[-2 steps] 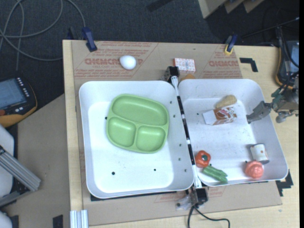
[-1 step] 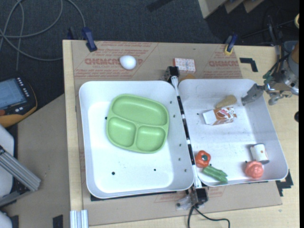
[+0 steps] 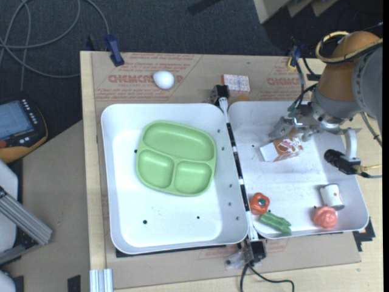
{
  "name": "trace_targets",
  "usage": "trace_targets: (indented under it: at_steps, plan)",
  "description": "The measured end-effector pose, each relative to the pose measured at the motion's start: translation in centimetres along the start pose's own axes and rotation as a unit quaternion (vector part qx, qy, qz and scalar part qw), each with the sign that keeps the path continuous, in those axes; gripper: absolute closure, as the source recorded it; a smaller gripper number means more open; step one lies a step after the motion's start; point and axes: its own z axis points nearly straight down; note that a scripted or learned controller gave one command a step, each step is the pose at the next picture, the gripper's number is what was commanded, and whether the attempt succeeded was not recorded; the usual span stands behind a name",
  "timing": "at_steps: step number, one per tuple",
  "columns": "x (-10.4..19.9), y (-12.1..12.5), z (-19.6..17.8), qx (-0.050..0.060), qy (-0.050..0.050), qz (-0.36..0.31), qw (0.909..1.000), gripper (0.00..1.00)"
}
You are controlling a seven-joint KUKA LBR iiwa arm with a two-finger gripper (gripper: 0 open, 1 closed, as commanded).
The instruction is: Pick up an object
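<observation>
My gripper point(image 3: 296, 128) hangs low over the back of the right bin point(image 3: 304, 175), below the grey wrist and orange band. A small orange and white snack packet point(image 3: 281, 149) lies on the bin floor just in front and left of it, very close to the gripper or touching it. Nearer the front of this bin lie an orange and red toy point(image 3: 259, 203), a green pepper-like piece point(image 3: 275, 222), a red round fruit point(image 3: 325, 217) and a small white cylinder point(image 3: 331, 195).
The left bin point(image 3: 121, 187) holds a green divided plate point(image 3: 176, 158). A white ball point(image 3: 163, 79) and a small checkered box point(image 3: 236, 83) lie on the bench behind the bins. A blue clamp point(image 3: 113, 49) grips the bench's back edge.
</observation>
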Motion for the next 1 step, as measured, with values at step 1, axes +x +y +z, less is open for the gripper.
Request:
trace_targets:
  at_steps: [1]
  plan:
    - [-3.3, 3.46, -1.87, -0.002, -0.002, 0.0, 1.0, 0.0]
